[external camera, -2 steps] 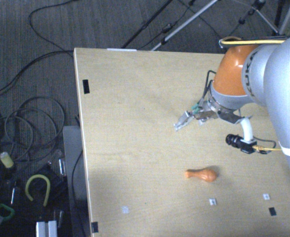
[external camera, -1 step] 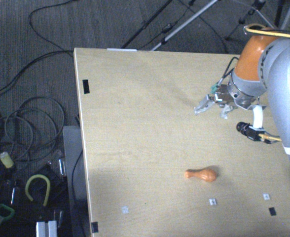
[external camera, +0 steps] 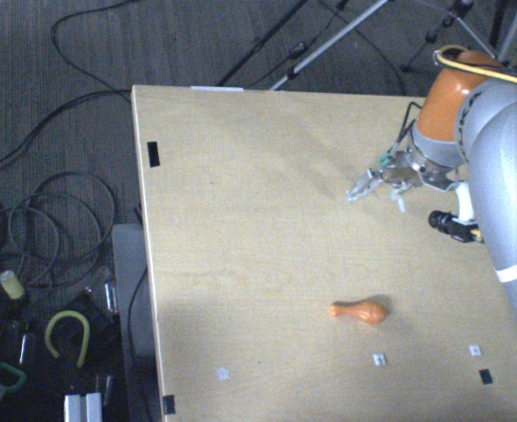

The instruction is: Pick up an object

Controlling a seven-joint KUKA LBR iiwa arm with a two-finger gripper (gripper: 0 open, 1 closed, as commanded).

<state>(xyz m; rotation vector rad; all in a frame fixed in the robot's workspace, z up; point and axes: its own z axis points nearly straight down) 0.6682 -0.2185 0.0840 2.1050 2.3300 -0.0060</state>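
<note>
With nothing between its spread jaws, the gripper [external camera: 379, 185] hangs over the far right of the table [external camera: 241, 236], so the reach is in hand: next it must travel nearward to the orange pear-shaped object [external camera: 361, 311] lying well apart and descend around it.

No text, label, brand or number can be read. The bench top [external camera: 267, 236] bears small black and white marker squares near its edges, but each is too small and blurred to show any characters.
</note>
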